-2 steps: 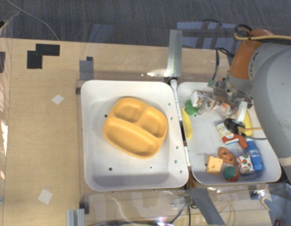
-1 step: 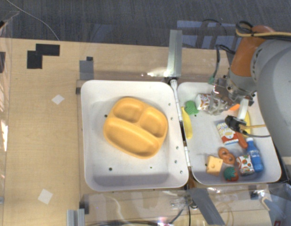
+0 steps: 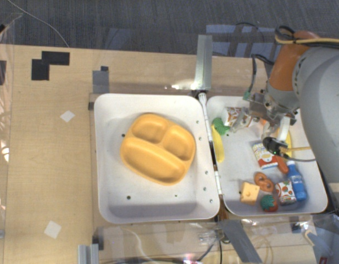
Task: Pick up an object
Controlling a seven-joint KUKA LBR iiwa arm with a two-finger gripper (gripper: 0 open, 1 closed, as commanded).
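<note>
Nothing has been picked up yet, as far as the view shows: every small item lies on the floor of the right bin (image 3: 235, 169) and nothing is seen in the gripper (image 3: 261, 114). The whole grasp and lift are left to do. The gripper hangs low over the far part of that bin, just right of a crumpled printed packet (image 3: 233, 116), which looks the likeliest target; whether it is open or closed cannot be told. The arm (image 3: 317, 92) comes in from the right, its orange band (image 3: 284, 65) above the wrist, which points down. Nearer lie a red-and-white carton (image 3: 264, 155), a blue bottle (image 3: 296, 183), a cheese wedge (image 3: 249, 192) and a banana (image 3: 217, 144) along the left wall. The left bin (image 3: 111, 191) holds a yellow divided plate (image 3: 158, 147).
</note>
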